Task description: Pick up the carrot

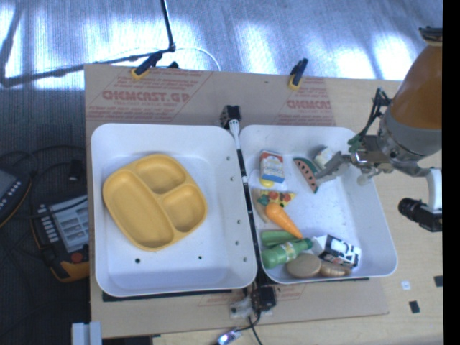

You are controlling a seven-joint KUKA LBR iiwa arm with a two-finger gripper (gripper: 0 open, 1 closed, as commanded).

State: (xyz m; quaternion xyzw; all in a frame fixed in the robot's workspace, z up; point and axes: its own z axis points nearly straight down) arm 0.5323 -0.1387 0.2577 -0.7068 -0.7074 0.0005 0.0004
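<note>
Down-left of gripper [332, 168], well apart: carrot [281, 219], orange w/ green top, lying slantwise in right bin [374, 214]. Jaw state: can't tell.

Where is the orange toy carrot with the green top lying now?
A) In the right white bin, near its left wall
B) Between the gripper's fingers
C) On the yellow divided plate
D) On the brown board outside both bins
A: the orange toy carrot lies on the floor of the right white bin, close to its left wall, apart from the gripper.
</note>
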